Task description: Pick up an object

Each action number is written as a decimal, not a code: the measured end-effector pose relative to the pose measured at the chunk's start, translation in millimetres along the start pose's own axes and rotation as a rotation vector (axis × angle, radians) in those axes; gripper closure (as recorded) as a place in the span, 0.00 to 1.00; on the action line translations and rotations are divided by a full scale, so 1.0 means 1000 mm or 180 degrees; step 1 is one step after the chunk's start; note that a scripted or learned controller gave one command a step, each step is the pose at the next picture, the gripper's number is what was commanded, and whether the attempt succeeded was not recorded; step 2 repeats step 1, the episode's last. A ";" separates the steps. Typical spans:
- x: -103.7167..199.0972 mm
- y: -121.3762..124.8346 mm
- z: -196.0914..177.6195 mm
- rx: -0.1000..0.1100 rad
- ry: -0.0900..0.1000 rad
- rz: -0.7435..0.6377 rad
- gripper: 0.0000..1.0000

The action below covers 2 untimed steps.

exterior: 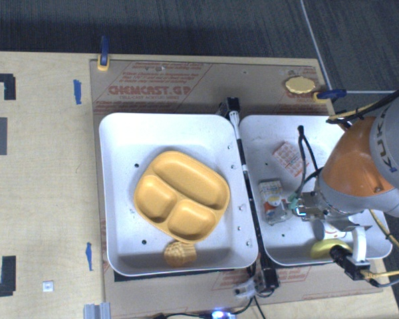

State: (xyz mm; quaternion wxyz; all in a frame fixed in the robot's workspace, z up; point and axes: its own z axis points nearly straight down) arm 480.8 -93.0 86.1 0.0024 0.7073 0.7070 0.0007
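My gripper (296,207) hangs low in the right bin (279,250), below the orange-banded wrist (356,168). Just left of it, close or touching, lies a small pale packet with red and colored print (271,198). A white packet with red print (288,157) lies further back in that bin. Part of a yellow banana-shaped piece (328,247) shows at the bin's front, under the wrist. In the left bin (116,198) sits a large yellow three-compartment plate (181,193), with a small tan ridged object (180,252) at its front edge.
The two bins meet along a black divider with a cable (245,178). A blue clamp (330,94) and a tan disc (300,84) sit on the cardboard behind the right bin. The arm covers that bin's right side.
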 end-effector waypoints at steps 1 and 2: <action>0.000 0.000 0.000 -0.0001 0.0002 0.0001 0.00; 0.000 0.000 0.000 -0.0001 0.0002 0.0001 0.00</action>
